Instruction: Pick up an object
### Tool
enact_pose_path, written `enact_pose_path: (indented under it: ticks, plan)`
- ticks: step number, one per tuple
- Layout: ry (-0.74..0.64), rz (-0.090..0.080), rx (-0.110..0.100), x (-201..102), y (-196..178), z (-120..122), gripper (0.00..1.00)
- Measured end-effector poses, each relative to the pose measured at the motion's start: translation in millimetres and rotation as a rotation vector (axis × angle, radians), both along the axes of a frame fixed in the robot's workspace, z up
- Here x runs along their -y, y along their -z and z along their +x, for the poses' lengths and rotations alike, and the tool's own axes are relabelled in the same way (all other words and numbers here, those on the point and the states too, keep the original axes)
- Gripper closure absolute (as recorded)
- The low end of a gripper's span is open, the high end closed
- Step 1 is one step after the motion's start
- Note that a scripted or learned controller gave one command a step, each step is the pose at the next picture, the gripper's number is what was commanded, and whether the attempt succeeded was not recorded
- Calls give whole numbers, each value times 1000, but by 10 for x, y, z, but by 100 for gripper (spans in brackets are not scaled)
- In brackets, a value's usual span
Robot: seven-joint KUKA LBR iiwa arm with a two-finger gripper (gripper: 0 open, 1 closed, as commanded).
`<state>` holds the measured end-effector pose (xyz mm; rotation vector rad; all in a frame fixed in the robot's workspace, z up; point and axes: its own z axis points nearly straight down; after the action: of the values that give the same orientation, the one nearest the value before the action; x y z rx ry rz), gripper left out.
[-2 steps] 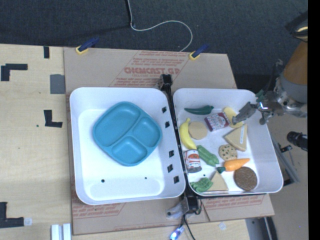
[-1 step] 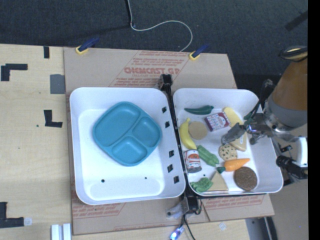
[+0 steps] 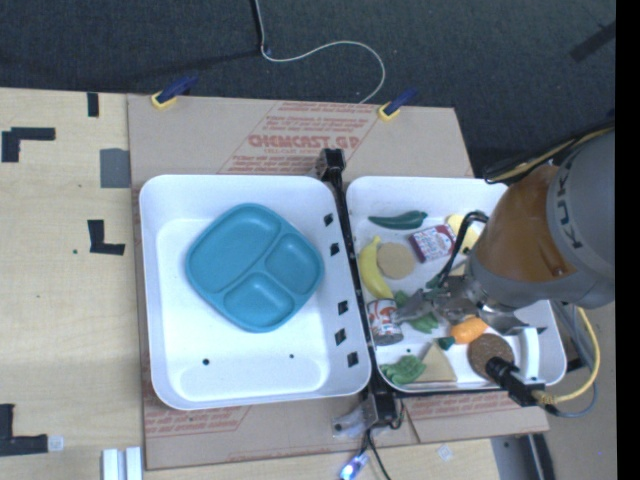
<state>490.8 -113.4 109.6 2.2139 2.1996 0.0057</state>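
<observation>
The right bin [image 3: 440, 186] holds several toy foods: a green pepper [image 3: 400, 220], a yellow banana [image 3: 372, 269], a tan round disc [image 3: 396, 260], a red and white packet [image 3: 432, 241], a small red and white can [image 3: 384, 319], an orange piece [image 3: 468, 330], a brown cookie [image 3: 490, 350], a green leafy piece [image 3: 403, 371] and a tan wedge [image 3: 439, 366]. My gripper [image 3: 418, 308] is low in this bin's middle, just right of the can and below the tan disc. The arm's orange band [image 3: 525, 233] hides part of the bin's right side.
The left bin [image 3: 165, 268] carries a blue divided plate [image 3: 255, 266] in its upper half. Black clips [image 3: 331, 163] sit along the wall between the two bins. A white cable [image 3: 330, 53] loops over the dark floor behind the bench.
</observation>
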Motion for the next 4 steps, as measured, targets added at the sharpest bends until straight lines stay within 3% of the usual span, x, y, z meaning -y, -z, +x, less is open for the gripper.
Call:
enact_pose_path:
  ticks: [1,4]
  plan:
    - [-1,6,-10,-28,-67,-21,100]
    - [-3,11,-17,-55,-337,-34,100]
